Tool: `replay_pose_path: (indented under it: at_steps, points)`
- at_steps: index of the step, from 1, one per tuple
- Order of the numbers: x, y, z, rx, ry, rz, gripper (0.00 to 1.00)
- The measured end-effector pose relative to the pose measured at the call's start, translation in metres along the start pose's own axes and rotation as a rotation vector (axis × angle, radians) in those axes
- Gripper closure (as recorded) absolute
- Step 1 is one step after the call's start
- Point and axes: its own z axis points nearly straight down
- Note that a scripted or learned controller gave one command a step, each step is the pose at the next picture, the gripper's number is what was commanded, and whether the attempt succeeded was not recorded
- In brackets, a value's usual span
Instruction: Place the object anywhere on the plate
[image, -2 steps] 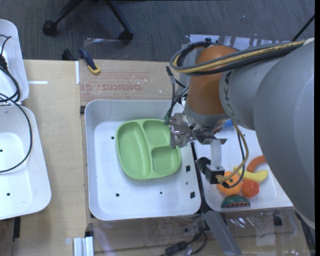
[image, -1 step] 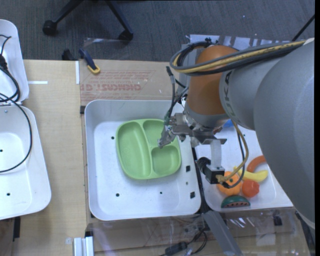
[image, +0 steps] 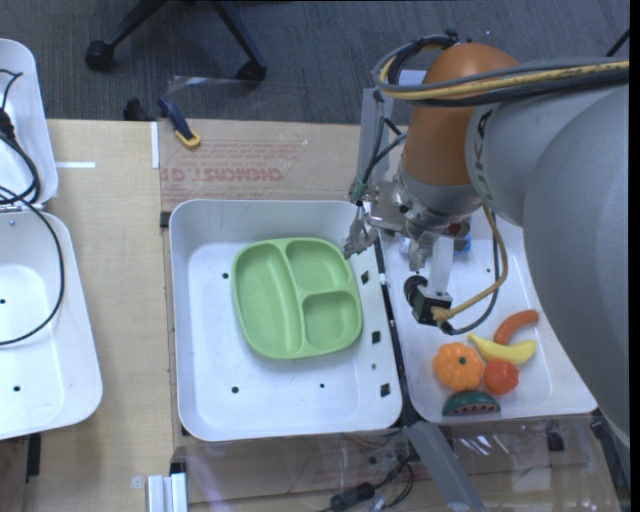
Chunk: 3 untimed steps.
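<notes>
One gripper (image: 418, 250), mostly hidden beneath the orange wrist, grip state indeterminable, hangs over the right bin (image: 475, 282) by the shared wall; five toy foods (orange (image: 458, 366), banana (image: 505, 350), red pepper (image: 515, 323), tomato (image: 501, 376), watermelon slice (image: 470, 403)) cluster at its near edge; one green plate (image: 297, 297) lies mid left bin (image: 200, 330), open margin all round.

Faint red printed lettering (image: 228, 172) on a flat brown paper-faced sheet (image: 310, 150), lying on the pale wooden table (image: 110, 200) just behind the left shallow white plastic bin (image: 185, 300). Upside down from the camera's side. Looks like "CHEMCAST", followed by two more large letters, perhaps "GP". Too blurred to read with certainty. Thin smaller line of print alongside, illegible.
</notes>
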Motion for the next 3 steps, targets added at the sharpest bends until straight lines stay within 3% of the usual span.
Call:
replay_pose_path:
  at_steps: [1, 2, 3]
  points:
    - [0.000, 0.000, -0.004, 0.008, -0.007, -0.004, 1.00]
    - [0.021, 0.000, 0.037, 0.003, 0.000, 0.250, 1.00]
    - [0.020, 0.000, 0.032, 0.009, -0.008, 0.246, 1.00]
